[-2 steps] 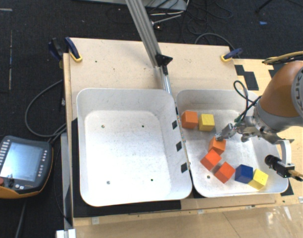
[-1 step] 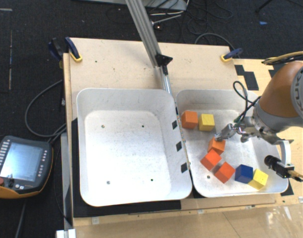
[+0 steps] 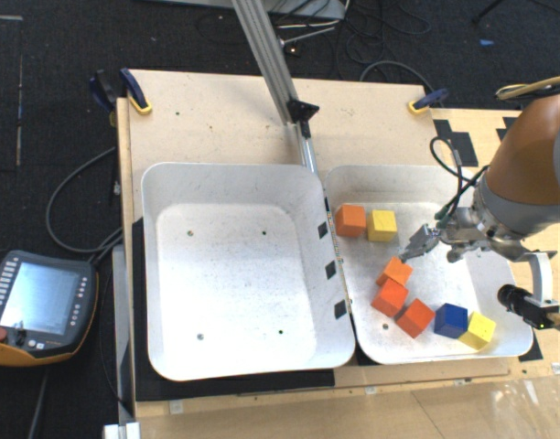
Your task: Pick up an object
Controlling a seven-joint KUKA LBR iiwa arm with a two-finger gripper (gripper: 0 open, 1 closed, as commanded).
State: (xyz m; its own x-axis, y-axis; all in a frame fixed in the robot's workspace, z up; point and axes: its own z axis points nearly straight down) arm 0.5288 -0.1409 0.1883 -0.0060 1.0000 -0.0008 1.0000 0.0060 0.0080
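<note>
the grey arm with its orange band reaches in from the right over the right shallow white plastic bin (image 3: 353,177). its hand (image 3: 425,242) hangs over the middle of that bin, and whether it is released or clenched cannot be told at this angle; nothing shows between its tips.

all the blocks lie in the right bin. at the far side an orange cube (image 3: 351,219) sits just beside a yellow cube (image 3: 382,225) to its right. just left of and nearer than the hand lies a small orange block (image 3: 398,271), touching a red-orange cube (image 3: 389,296) nearer still, with another red-orange cube (image 3: 414,318) close by. right of that sit a blue cube (image 3: 451,320) and a second yellow block (image 3: 479,329), near the bin's near right corner.

the left white bin (image 3: 161,245) sits alongside on the wooden bench (image 3: 225,117). a handheld control pendant (image 3: 37,305) lies on the floor at the far left.
</note>
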